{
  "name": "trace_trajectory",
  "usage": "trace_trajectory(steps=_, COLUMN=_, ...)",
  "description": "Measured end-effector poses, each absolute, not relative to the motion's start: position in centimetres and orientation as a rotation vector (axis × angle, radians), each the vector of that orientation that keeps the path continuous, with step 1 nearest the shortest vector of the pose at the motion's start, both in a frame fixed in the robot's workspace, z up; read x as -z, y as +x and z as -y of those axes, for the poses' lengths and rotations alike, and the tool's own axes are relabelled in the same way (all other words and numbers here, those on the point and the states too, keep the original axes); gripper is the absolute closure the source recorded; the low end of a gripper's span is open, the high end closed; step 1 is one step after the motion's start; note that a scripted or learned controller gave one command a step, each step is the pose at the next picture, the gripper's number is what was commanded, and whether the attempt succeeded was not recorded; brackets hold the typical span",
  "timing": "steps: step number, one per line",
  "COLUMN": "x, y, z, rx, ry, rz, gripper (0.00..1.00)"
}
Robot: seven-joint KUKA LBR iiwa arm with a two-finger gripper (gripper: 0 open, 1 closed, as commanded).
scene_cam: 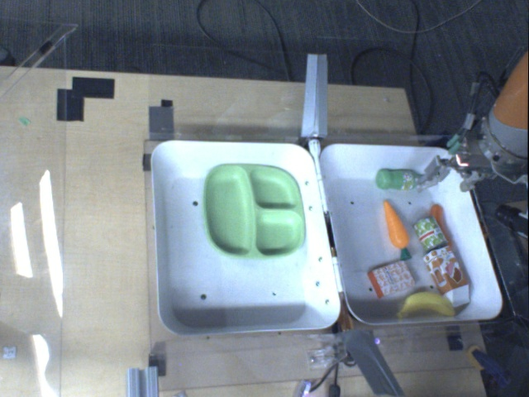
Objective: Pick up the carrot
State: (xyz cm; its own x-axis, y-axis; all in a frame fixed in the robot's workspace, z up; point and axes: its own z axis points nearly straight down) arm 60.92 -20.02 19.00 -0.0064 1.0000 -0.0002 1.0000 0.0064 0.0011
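The carrot (pixel 395 224) is lying in the right bin (pixel 347 246), a smooth orange taper with a small green stub at its near end. Beyond the carrot, a pale green bottle (pixel 397 179) is lying on its side. Right of the carrot, a small printed can (pixel 429 233) and a carton (pixel 445 270) are sitting close together. Nearer than the carrot, a flat red packet (pixel 390 279) and a yellow banana (pixel 426 306) are resting. The gripper (pixel 446 169) is hovering beyond and right of the carrot, beside the bottle; its opening cannot be judged. Left of the carrot, a glossy green divided tray (pixel 252 209) is sitting in the left bin (pixel 178 246) on the pale wooden table (pixel 83 263).
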Motion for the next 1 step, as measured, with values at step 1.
trace_trajectory(steps=1, x=-8.74, y=59.62, z=16.50, rx=-0.008, ry=1.976, rz=-2.430, gripper=0.00)
